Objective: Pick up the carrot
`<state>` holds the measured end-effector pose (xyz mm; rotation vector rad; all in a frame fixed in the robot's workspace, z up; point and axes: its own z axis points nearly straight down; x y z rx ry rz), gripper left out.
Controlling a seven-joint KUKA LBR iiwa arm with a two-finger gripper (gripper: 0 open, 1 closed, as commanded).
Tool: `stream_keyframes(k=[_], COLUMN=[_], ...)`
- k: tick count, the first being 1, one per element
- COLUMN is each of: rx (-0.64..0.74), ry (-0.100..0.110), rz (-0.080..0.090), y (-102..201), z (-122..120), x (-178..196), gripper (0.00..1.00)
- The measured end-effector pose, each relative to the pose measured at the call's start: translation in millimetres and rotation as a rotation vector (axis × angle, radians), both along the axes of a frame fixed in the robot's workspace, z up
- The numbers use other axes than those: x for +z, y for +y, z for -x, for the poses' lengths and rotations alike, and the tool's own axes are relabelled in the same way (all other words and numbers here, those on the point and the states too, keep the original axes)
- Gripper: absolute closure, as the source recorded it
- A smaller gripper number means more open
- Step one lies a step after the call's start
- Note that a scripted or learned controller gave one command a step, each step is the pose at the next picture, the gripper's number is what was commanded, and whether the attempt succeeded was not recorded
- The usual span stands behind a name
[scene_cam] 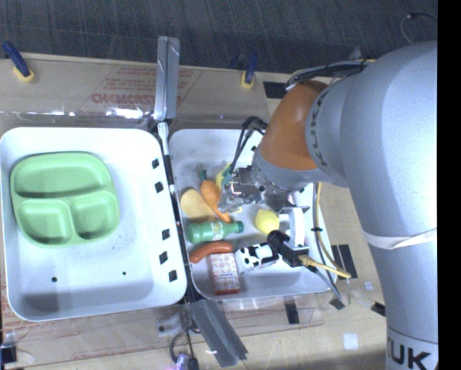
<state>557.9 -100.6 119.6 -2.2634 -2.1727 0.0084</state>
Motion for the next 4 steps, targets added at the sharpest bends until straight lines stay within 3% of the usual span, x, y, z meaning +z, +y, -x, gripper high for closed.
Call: stream_keyframes(k=[1, 2, 3, 4], rx=[0.150, 0.153, 0.206, 0.206], ry=[-0.012, -0.012, -0.005, -0.005], rz=[0.001, 0.002, -0.002, -0.002], y=[-1, -1, 84, 84], z=[-26, -26, -20, -19], x=[-26, -17, 73, 72], gripper=[0.00, 1.00, 1.00, 0.00])
